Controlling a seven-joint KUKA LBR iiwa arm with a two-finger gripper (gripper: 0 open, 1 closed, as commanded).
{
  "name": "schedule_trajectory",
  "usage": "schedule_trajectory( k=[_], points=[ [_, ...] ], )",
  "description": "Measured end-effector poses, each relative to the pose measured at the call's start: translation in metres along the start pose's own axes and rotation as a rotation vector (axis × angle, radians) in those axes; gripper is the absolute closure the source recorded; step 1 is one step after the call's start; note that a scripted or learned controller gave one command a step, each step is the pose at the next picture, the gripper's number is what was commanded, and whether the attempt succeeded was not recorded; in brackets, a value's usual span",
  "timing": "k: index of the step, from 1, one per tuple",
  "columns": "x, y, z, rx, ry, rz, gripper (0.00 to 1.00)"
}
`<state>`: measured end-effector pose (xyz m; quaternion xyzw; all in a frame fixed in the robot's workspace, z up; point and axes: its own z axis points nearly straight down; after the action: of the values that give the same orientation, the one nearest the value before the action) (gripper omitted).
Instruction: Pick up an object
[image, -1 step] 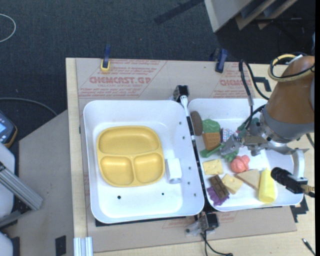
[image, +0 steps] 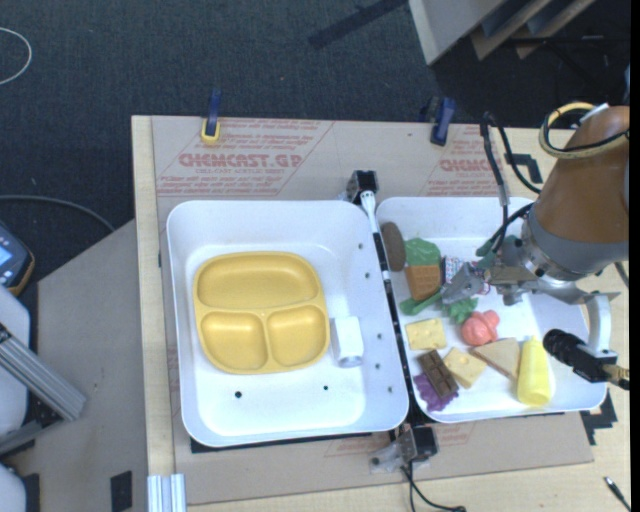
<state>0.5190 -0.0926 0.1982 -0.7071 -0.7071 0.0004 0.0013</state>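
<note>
My gripper (image: 464, 288) hangs low over the middle of the right bin (image: 560, 405), reaching in from the right. Directly beneath and around it lie toy foods: an orange block (image: 425, 281) to its left, a green leafy piece (image: 420, 251) behind that, a small green piece (image: 452, 309) just below it, and a pink-red lump (image: 481, 327) in front. I see nothing gripped by it.
The right bin also holds a brown oval (image: 392, 245), a yellow cheese slab (image: 427, 333), a purple piece (image: 436, 388), a tan wedge (image: 500, 355) and a yellow cylinder (image: 534, 372). In the left bin (image: 190, 400) sit a yellow divided plate (image: 262, 308) and a small pale cylinder (image: 347, 340).
</note>
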Motion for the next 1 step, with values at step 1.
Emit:
schedule_trajectory(
  k=[1],
  points=[
    [-0.0041, 0.006, 0.0596, 0.006, 0.001, 0.001, 0.0]
  ],
)
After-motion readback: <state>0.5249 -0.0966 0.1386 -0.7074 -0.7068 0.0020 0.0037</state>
